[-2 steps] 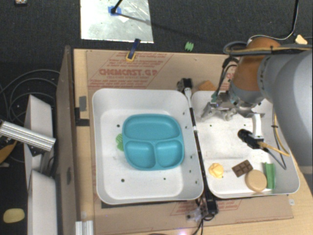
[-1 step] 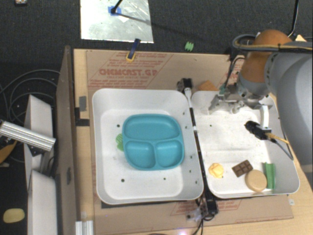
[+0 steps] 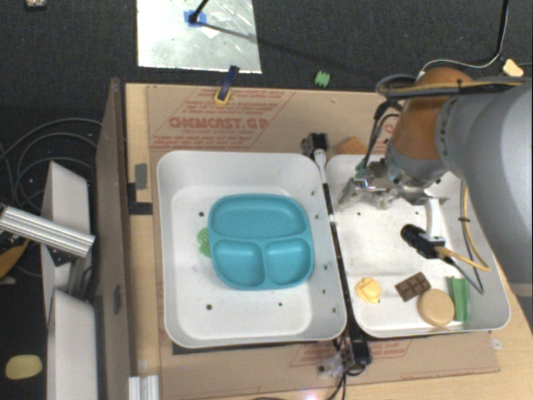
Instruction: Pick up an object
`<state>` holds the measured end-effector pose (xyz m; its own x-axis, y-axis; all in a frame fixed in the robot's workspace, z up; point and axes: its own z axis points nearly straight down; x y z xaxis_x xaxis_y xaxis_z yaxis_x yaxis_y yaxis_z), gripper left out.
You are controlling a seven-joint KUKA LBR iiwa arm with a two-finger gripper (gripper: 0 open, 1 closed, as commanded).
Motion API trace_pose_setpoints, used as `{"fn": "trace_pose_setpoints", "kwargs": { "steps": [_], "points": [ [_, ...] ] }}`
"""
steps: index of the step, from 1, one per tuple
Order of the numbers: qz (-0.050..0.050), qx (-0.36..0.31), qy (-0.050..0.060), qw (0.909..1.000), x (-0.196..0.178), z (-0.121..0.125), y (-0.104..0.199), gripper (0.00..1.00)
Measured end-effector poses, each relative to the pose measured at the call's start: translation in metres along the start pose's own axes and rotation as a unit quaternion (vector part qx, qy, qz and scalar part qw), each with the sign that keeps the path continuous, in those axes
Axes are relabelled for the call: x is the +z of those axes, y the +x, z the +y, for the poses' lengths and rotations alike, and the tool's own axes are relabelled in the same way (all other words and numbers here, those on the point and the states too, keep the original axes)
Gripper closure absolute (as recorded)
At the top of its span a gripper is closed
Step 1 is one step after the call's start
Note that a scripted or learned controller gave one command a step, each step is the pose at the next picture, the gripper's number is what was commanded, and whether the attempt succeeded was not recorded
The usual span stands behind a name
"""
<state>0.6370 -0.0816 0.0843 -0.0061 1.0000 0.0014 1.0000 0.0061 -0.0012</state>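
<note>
My gripper (image 3: 360, 188) hangs low over the far left part of the right bin (image 3: 487, 311), close to the divider between the bins. At that bin's near side lie a small yellow object (image 3: 368, 289), a brown ridged block (image 3: 412, 287), a round tan disc (image 3: 435, 307) and a green stick (image 3: 458, 297). All of them are well short of the gripper, toward the front. Nothing shows in its grasp.
The left bin (image 3: 179, 182) holds a blue divided plate (image 3: 260, 240), with a small green thing (image 3: 202, 241) poking out at its left edge. The grey arm (image 3: 483, 148) with its orange band (image 3: 420, 127) covers the right bin's far right corner.
</note>
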Motion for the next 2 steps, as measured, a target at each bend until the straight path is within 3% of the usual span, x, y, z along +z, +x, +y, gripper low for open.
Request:
{"fn": "trace_pose_setpoints", "kwargs": {
  "steps": [1, 2],
  "points": [
    [-0.002, 0.003, -0.004, 1.0000, -0.002, 0.033, -0.058, 0.00],
    [0.001, 0.001, 0.001, 1.0000, 0.000, -0.027, -0.006, 0.00]
  ]
}}
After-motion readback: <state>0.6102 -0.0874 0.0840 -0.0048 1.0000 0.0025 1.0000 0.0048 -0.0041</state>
